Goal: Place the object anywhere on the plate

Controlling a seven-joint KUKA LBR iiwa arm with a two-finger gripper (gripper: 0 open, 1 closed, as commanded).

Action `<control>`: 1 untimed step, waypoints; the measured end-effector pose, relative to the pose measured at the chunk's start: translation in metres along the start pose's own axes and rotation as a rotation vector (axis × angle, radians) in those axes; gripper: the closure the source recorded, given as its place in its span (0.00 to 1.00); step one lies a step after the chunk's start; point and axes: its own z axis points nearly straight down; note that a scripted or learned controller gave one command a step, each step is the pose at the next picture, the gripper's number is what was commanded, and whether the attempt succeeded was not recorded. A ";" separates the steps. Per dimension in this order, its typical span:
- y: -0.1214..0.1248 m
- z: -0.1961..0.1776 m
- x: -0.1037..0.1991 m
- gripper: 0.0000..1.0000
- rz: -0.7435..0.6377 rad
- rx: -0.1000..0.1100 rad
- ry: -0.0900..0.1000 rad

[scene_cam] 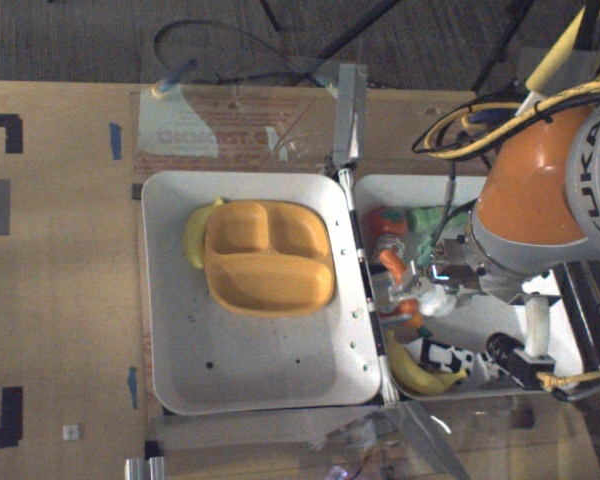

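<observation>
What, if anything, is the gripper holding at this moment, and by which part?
It cannot be told. The gripper sits low in the right bin among the toys, and the arm hides whether anything is between its fingers.

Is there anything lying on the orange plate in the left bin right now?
No. The orange plate shows three bare compartments; a yellow object only pokes out from under its left edge.

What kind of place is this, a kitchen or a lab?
Most likely a robotics lab: two white bins on a taped bench, an orange divided plate and toy food like a banana, under a grey-and-orange arm.
</observation>
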 end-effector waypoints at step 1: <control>0.000 0.000 0.000 0.00 0.000 0.000 0.000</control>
